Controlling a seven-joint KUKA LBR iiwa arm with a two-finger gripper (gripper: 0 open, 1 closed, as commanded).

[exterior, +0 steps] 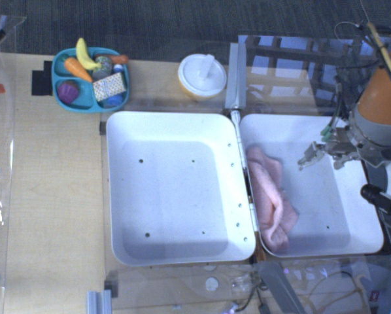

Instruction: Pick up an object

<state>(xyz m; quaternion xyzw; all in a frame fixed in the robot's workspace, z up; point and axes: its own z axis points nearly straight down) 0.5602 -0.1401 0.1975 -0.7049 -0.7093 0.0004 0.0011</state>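
Note:
A crumpled pink cloth [271,196] lies along the left side of the right white bin [352,241], reaching from its middle down to the front left corner. My gripper [322,161] hangs over the upper middle of that bin, to the right of the cloth and apart from it. Its two fingers are spread open and nothing sits between them. The grey arm with its orange band [380,100] comes in from the right edge.
The left white bin [117,195] adjoins the right one. A blue tray [59,77] of toy food sits at the back left of the bench, and a white lidded cup [202,75] stands behind the bins. A clear frame rises behind the right bin.

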